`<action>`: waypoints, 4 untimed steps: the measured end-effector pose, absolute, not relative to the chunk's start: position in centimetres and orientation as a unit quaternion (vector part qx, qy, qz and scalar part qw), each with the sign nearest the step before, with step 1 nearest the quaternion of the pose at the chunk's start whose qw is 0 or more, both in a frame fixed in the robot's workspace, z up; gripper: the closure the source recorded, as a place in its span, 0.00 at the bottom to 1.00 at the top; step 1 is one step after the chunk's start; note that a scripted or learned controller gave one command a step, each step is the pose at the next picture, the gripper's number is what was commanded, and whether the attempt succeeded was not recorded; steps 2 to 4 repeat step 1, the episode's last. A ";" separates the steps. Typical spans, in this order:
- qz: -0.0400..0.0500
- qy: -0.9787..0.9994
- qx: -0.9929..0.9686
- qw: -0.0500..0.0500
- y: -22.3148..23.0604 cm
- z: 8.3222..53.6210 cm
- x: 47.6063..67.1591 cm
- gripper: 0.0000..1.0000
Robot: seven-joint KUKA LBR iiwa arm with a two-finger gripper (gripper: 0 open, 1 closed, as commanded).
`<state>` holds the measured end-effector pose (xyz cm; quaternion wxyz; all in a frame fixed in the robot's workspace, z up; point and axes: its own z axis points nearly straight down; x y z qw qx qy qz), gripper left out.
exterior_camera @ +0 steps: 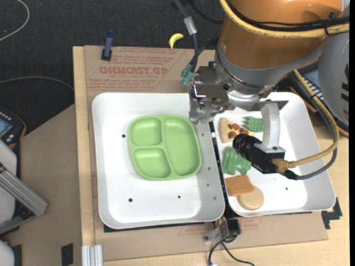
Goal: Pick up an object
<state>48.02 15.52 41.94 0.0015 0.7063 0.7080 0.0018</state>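
Note:
My gripper (198,113) hangs over the seam between the two white bins, at the back edge of a green divided plate (165,147) that lies in the left bin (111,193). The right bin (310,187) holds toy foods: a pizza slice (229,129), a green leafy piece (255,124), another green piece (233,161), an orange-brown toast (239,184) and a round tan biscuit (251,199). The pizza slice lies just right of the gripper. The large orange and grey arm covers the back of the right bin.
Both bins rest on a brown cardboard sheet (138,68). A blue clip (107,46) and a small yellow object (176,39) sit at the sheet's far edge. Cables trail across the dark floor at the left and back.

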 end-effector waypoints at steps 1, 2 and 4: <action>0.002 0.708 0.706 0.002 15.6 43.0 48.1 1.00; 0.002 0.708 0.706 0.002 15.6 43.0 48.1 1.00; 0.002 0.708 0.706 0.002 15.6 43.0 48.1 1.00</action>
